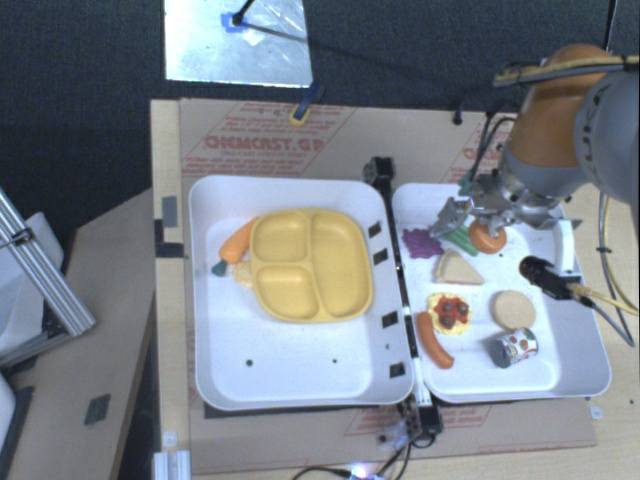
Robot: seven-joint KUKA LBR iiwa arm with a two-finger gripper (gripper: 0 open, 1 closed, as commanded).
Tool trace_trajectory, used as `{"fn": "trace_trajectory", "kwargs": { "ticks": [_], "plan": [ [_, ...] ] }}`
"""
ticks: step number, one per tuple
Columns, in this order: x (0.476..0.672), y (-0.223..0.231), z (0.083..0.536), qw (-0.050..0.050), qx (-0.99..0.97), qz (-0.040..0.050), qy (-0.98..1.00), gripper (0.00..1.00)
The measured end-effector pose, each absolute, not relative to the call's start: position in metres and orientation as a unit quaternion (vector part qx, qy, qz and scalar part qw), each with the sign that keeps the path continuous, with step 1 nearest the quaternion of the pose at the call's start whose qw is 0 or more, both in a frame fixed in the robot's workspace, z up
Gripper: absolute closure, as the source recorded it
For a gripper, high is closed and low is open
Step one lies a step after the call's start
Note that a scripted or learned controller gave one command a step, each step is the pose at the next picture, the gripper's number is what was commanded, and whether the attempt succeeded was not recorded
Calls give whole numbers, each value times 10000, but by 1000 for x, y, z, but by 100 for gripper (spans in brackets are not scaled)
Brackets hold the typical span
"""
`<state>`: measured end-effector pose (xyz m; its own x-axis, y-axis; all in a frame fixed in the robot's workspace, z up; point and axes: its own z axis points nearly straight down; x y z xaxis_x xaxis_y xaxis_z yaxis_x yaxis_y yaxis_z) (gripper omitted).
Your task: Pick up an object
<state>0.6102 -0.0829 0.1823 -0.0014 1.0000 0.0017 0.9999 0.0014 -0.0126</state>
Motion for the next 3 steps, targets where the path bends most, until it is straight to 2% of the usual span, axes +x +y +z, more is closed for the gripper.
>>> {"fn": "trace_trajectory", "kwargs": {
  "ticks": [1, 2, 3],
  "plan": [
    [613, -83, 190, -4, -7060, -7, -7082, 0],
    [605, -86, 132, 12, -7067, 9, -7075, 0],
    [609, -87, 113, -45, -7067, -27, -7075, 0]
  ]
}}
